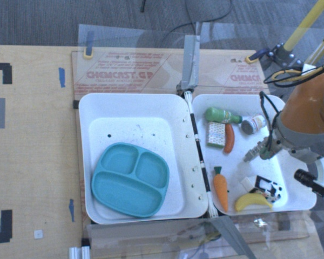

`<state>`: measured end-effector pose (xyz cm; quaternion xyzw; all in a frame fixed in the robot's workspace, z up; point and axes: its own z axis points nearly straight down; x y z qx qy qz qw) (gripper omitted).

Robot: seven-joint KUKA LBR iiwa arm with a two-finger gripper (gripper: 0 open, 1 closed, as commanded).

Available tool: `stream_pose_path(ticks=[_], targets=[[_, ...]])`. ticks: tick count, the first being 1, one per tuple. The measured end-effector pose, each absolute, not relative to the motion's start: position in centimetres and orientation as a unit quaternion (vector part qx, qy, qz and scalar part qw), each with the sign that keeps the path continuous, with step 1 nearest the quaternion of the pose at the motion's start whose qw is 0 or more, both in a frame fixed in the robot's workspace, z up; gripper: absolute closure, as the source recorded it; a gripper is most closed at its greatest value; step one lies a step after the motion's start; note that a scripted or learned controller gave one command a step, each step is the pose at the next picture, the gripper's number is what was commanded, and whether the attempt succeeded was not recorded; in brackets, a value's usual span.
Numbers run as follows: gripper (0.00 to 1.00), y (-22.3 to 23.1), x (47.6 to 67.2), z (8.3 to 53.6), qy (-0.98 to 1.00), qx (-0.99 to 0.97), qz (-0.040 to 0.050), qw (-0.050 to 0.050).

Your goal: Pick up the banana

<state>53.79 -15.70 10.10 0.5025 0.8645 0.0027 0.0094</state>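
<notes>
My gripper (257, 152) hangs over the right bin (297, 201), and I cannot tell how it is set.

The banana (252, 201) lies at the near edge of that bin, just beside a carrot (221, 189). A blue plate (130, 179) sits in the left bin (92, 117). Both bins rest on a light wooden bench (32, 144), with grey floor (70, 4) behind it.
</notes>
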Motion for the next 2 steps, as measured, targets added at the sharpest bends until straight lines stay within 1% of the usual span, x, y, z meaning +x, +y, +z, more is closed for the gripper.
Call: stream_pose_path(ticks=[1, 2], targets=[[1.0, -17.1, 60.7, 9.7, 0.733, 0.681, 0.0004, 0.002], [1.0, -8.5, 62.4, 21.2, 0.768, 0.641, 0.0007, 0.002]])
